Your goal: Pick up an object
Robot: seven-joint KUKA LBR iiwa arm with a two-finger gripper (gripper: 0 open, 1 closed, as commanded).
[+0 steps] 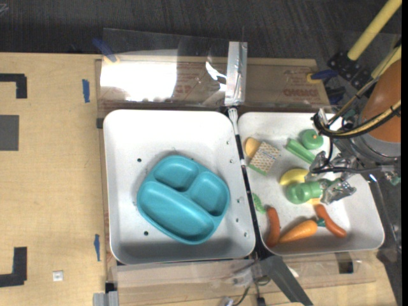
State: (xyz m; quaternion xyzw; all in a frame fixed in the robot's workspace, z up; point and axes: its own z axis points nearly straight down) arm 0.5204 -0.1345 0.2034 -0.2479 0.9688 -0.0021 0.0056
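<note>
Toy food — a yellow lemon [293,176], two green pieces [305,191] [306,145], carrots [298,230] and a patterned block [264,157] — lies in the right bin [373,231], the gripper [331,180] low among it, whether clenched or released I cannot tell, while the left bin [127,132] holds a teal divided tray [183,197].

The hand [331,182] hangs over the right bin [376,234], hiding part of a green toy [301,192] there; its fingers are too tangled to read. The arm [389,101] is cut off rightward.
</note>
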